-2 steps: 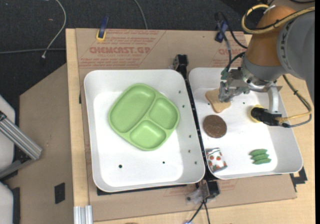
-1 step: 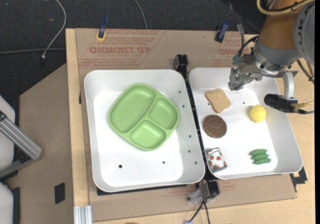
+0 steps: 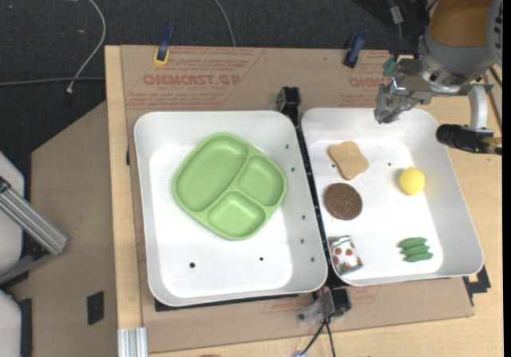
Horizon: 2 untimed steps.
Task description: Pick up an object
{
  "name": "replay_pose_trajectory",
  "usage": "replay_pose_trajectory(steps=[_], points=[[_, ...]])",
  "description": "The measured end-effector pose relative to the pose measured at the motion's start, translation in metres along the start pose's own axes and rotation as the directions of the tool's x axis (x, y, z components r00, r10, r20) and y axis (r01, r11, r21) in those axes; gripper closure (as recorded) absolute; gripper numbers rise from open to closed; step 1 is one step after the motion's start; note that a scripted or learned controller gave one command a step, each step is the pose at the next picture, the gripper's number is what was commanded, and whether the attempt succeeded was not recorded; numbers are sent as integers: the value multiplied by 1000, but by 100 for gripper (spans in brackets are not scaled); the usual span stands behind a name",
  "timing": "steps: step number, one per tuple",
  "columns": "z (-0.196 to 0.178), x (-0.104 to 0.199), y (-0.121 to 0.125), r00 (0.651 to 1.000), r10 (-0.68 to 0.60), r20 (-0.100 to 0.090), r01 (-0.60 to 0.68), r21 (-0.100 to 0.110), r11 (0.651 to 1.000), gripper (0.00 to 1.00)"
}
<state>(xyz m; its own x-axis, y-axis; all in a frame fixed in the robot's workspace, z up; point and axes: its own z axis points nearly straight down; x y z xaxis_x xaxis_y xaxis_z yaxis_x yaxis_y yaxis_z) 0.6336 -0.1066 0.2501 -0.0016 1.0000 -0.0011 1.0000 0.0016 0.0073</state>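
Note:
The right bin (image 3: pixel 459 212) holds several small items: a tan bread slice (image 3: pixel 348 159), a round brown cookie (image 3: pixel 342 200), a yellow lemon (image 3: pixel 412 180), green pea pods (image 3: pixel 415 249) and a small red-and-white can (image 3: pixel 345 254) at the front left. My gripper (image 3: pixel 390 110) hangs over the bin's far edge, behind and to the right of the bread slice, apart from every item. Nothing shows between its fingers.
The left bin (image 3: pixel 160 251) carries a green divided plate (image 3: pixel 230 185). Blue clamps (image 3: pixel 164 42) (image 3: pixel 354 49) hold the cardboard at the back. A black clip (image 3: pixel 288 98) sits between the bins. Cables lie on the dark floor behind.

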Motion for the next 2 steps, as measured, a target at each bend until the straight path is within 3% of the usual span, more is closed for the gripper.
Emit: replay_pose_trajectory(steps=[1,2], points=[[-26,0,1,1000,0,0,0,3,1000,100],[-11,52,3,1000,-4,-4,4,10,1000,100]])
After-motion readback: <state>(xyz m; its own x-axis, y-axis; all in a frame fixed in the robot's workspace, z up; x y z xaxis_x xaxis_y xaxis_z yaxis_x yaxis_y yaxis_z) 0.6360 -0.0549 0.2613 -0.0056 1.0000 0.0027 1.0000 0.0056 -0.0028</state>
